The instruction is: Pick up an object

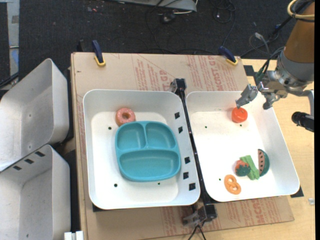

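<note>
Orange round object [239, 115], tomato-like, sits on the floor of the right bin [280, 134], toward that bin's far side. Gripper [258, 98] hangs just above and beyond it, up by the bin's far right rim; its two fingers stand spread wide apart, one finger [245, 97] tipping down close to the orange object, the other [270, 100] off to the right. Nothing between them. Whether the near finger actually touches the orange object cannot be told from this angle. Arm [301, 39] comes in from the right, orange band above a grey wrist. Further from the orange object, toward the near side of the same bin: a watermelon slice [263, 162], a green and red vegetable piece [246, 167] touching it on the left, and an orange pretzel [231, 184] just nearer still. Across the divider, left of the orange object, the left bin [100, 184] holds a teal divided plate [148, 150] lying flat, three compartments, with a pink doughnut [125, 116] just beyond its far left corner. Both bins rest on a cardboard sheet [145, 69] held by yellow clamps [98, 54] at its far edge.
</note>
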